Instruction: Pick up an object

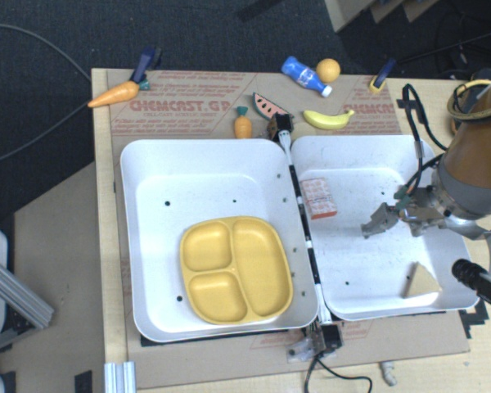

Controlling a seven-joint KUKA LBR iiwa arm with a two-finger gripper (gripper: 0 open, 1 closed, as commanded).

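In the right bin (pixel 368 158) a small red-and-white packet (pixel 319 198) lies near the left wall, and a tan wedge (pixel 421 282) rests in the front right corner. My gripper (pixel 391 226) hangs over the middle of this bin, between the two objects and touching neither. Its fingers are spread open with only the white bin floor between them. The grey arm with its orange band (pixel 475 158) comes in from the right.
A yellow divided plate (pixel 236 268) lies in the left bin (pixel 147 178). On the bench behind the bins lie a carrot (pixel 114 95), a watermelon slice (pixel 266 105), a banana (pixel 327 119), a blue bottle (pixel 304 75) and an orange ball (pixel 328 70).
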